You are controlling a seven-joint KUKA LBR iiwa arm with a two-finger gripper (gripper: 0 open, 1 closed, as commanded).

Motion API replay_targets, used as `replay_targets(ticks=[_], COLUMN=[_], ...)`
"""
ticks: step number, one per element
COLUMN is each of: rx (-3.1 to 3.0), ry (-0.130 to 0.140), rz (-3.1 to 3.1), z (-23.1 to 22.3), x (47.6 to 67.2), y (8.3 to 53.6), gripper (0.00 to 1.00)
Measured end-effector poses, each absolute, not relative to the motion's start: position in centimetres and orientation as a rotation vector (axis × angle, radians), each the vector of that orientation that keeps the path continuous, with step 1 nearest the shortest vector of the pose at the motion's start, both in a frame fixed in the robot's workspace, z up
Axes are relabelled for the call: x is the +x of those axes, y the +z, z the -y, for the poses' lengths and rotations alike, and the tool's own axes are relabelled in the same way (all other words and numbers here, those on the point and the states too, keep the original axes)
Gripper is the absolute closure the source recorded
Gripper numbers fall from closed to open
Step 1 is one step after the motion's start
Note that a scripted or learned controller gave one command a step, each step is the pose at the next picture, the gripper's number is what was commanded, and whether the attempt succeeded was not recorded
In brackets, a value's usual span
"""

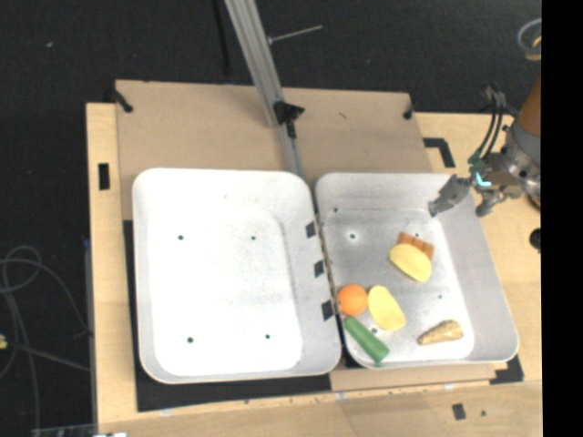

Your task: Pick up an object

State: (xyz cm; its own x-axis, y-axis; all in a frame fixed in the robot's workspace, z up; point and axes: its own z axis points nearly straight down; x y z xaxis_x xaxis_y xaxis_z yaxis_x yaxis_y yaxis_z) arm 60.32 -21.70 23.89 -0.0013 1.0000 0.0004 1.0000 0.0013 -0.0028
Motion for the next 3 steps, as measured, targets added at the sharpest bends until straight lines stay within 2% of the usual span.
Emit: replay_targets(ticks=[1, 3], rx=[-2.219, -2.221], ry=[0.002, 0.007], rz=[2.228, 2.218], z=[21.7, 22.4], x=[60.4, 58.5], y=[24.2, 13.3], gripper=[0.00, 0.00])
